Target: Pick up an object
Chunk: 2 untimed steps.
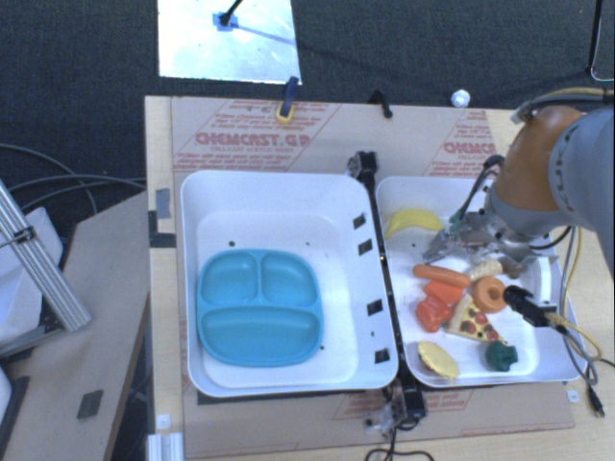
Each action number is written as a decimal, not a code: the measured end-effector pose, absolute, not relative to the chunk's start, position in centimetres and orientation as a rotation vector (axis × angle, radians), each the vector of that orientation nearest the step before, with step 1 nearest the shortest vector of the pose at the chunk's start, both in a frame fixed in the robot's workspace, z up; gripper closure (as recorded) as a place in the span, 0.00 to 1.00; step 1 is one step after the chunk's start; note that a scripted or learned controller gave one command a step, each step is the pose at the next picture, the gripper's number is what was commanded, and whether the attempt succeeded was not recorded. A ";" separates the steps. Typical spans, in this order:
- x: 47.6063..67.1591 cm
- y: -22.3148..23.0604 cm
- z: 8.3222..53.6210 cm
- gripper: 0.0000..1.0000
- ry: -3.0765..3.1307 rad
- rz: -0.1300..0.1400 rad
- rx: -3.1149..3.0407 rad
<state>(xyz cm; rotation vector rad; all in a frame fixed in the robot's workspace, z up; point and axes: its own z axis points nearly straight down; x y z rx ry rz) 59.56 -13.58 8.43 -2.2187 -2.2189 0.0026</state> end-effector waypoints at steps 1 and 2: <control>53.7 -11.9 8.4 0.00 -2.219 0.003 -2.218; 54.0 -12.0 9.4 1.00 -2.225 -0.003 -2.222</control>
